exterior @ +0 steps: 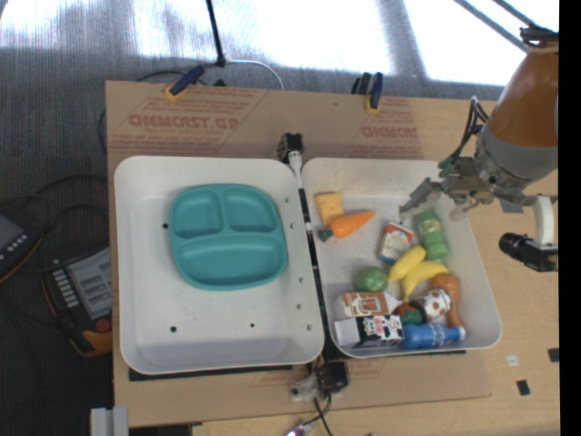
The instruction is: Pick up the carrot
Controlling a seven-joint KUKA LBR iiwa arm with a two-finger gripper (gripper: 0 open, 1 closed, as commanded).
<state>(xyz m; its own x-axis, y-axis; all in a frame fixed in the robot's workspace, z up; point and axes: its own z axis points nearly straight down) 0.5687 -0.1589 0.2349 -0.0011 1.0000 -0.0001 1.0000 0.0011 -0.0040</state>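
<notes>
Nearest the camera, at the 5 o'clock corner of the right bin (486,330), a crowd of toy groceries is lying heaped: a blue bottle (434,336), a small milk carton (368,317), a green lime-like ball (370,279) and a yellow banana (413,268). Filling the middle of the left bin (136,334), a teal divided plate (227,235) is sitting with nothing on it.

Farther up, at about 10 o'clock within the right bin, the carrot (349,223) is lying on its side, just beside the divider wall, its green end pointing toward 8 o'clock and its tip toward 2 o'clock. A yellow cheese wedge (329,206) is sitting just beside it at 11 o'clock. Judging by its look, the carrot is a light, stiff plastic toy with a smooth, tapering skin that is likely slippery; closing across the thicker middle, across its length, seems the safest hold.

Farthest back, at the bin's 2 o'clock rim, the tool (447,194) is hovering with its fingers spread apart, grasping nothing, well apart from the carrot.
</notes>
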